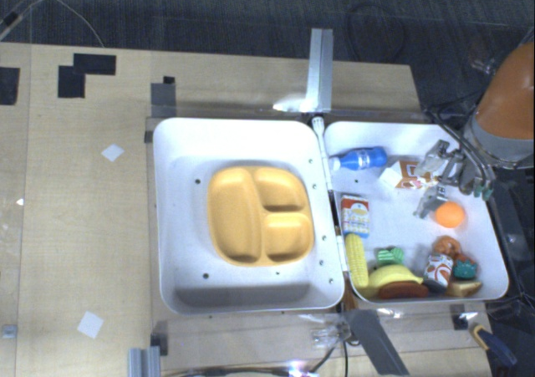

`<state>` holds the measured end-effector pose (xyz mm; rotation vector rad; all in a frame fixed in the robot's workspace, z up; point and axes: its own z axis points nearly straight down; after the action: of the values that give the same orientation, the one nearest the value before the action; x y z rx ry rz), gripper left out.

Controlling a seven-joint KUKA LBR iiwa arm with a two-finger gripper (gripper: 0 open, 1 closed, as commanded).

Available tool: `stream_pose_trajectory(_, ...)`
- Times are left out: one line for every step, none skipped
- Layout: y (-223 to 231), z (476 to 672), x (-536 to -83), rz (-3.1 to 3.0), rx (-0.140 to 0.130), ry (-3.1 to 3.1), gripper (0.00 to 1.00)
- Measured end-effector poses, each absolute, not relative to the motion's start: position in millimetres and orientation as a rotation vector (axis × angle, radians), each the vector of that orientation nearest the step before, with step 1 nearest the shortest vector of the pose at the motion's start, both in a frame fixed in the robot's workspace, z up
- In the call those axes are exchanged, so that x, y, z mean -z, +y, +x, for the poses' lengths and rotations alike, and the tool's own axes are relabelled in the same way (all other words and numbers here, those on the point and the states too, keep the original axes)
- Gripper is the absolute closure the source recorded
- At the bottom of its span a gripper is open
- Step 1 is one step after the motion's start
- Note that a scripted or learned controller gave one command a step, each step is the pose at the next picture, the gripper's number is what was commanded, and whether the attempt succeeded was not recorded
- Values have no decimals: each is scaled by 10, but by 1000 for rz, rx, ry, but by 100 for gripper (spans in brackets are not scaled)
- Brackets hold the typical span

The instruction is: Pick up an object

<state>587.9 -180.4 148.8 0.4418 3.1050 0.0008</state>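
Note:
The right bin holds the loose objects. A blue bottle lies at its back left, with a white and orange packet beside it. An orange ball sits toward the right. A red and white carton and a corn cob lie along the left wall. My gripper hangs over the back right of this bin, open, its fingers spread just right of the packet and above the ball. Nothing is between them.
A yellow divided tray lies in the left bin. Along the right bin's front sit a banana, a green toy, a printed can and other small items. A metal post stands behind the divider.

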Motion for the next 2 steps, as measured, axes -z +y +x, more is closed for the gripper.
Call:
stream_pose_trajectory(-2048,6266,-1705,838,-1,3015,0)
stream_pose_trajectory(-2046,6367,-907,1408,-3,2798,0)
